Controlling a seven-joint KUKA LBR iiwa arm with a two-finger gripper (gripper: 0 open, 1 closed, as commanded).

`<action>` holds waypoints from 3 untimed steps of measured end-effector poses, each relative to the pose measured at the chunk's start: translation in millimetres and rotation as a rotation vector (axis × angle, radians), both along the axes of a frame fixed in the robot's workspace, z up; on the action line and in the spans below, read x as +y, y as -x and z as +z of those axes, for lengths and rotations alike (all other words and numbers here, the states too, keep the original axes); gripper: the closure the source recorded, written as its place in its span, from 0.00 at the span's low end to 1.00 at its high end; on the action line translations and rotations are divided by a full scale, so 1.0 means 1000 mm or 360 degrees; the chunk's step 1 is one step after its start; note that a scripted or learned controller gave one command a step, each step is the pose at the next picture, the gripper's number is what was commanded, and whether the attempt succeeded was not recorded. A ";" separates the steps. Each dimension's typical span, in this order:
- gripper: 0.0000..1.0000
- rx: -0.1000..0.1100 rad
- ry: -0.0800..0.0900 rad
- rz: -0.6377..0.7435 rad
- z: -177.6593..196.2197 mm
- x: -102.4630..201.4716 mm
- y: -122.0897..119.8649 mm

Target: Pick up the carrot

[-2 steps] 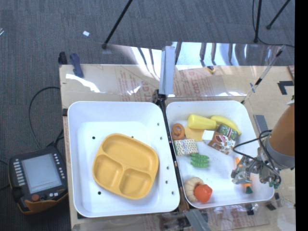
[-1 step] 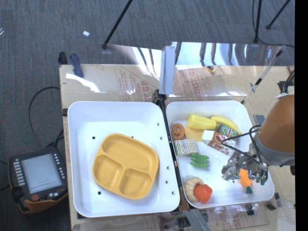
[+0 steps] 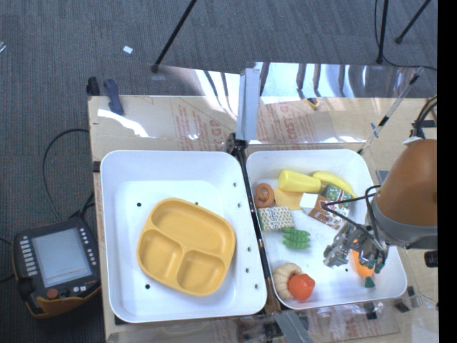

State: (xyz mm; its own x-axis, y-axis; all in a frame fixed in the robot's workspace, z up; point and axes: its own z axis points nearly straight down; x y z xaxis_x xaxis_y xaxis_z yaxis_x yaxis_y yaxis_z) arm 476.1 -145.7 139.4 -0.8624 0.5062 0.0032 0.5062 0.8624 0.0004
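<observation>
The two-finger metal gripper (image 3: 355, 251) hangs low in the right white bin's (image 3: 357, 164) near right corner, directly over the small orange carrot with a green tip (image 3: 365, 266), seemingly lined up to grasp it. Whether its jaws are open or closed, I cannot tell. The yellow divided plastic plate (image 3: 187, 246) lies in the left bin, likely awaiting items.

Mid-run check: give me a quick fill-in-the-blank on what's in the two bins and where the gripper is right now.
1. The yellow three-compartment plastic tray lies in the ____ white bin.
2. The gripper is over the ____ white bin.
3. The orange carrot lies near that bin's ____ edge.
4. The red tomato touches a ____ bread roll.

Missing: left; right; right; tan
</observation>
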 end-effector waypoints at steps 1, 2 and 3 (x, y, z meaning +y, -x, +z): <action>1.00 0.0002 -0.0002 0.0260 -0.010 -0.004 0.000; 1.00 0.0006 -0.0003 0.0154 -0.054 -0.062 0.002; 1.00 -0.0011 0.0000 0.0099 0.008 0.011 -0.002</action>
